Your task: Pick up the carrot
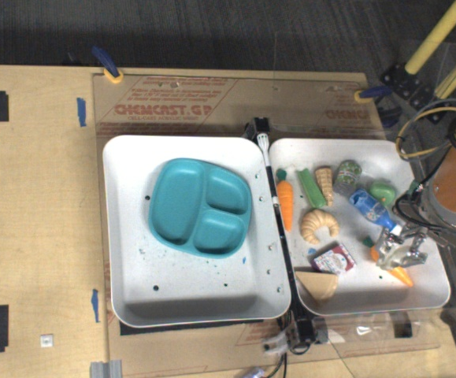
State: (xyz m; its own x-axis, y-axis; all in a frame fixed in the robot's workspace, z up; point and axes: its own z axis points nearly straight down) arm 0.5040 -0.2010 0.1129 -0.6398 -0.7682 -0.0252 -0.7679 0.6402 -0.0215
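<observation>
The carrot (285,203) lies lengthwise at the left wall of the right bin (428,294), green top pointing away, just left of the croissant (320,224). The gripper (398,252) hangs low over the far right of that bin, well apart from the carrot, near an orange scrap (401,275). Whether the claw is open or closed, I cannot tell. The wall leaves only 1 free side, so a grasp will likely be awkward.

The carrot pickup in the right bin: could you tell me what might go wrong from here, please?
1. The carrot lies against the left wall of the right bin, leaving little room for a finger on that side.
2. The gripper hovers far across the bin, over another small orange piece, which could be grabbed instead.
3. A croissant sits close beside the carrot and may get nudged.
</observation>
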